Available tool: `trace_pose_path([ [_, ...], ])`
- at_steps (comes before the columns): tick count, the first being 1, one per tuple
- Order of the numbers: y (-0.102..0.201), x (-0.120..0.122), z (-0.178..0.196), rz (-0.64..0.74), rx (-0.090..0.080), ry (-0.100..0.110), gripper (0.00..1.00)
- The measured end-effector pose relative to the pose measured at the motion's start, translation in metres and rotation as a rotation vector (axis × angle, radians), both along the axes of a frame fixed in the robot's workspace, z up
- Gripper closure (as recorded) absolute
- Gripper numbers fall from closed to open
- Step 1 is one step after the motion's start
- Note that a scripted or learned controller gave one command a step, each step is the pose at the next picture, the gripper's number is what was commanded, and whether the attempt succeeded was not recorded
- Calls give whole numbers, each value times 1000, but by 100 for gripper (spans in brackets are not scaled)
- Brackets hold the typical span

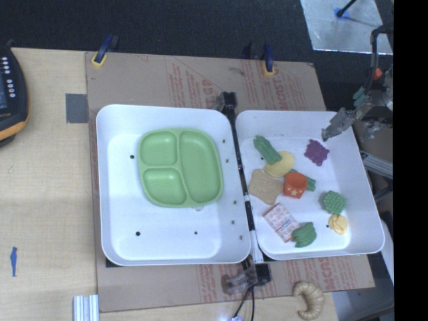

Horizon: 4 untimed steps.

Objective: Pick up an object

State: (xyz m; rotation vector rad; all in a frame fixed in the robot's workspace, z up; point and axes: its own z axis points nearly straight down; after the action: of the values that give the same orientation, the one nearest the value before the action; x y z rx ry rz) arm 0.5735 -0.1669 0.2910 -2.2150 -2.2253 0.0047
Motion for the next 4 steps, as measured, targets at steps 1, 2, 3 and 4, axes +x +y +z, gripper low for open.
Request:
trace_pose_path([
  [1, 55, -1, -131, 5, 4, 9, 0],
  [2, 48, -9, -199, 1, -3, -6, 0],
  [3, 45, -6, -182, 1, -6, -14, 100],
  [4, 45, -7, -183, 1, -6, -12, 0],
])
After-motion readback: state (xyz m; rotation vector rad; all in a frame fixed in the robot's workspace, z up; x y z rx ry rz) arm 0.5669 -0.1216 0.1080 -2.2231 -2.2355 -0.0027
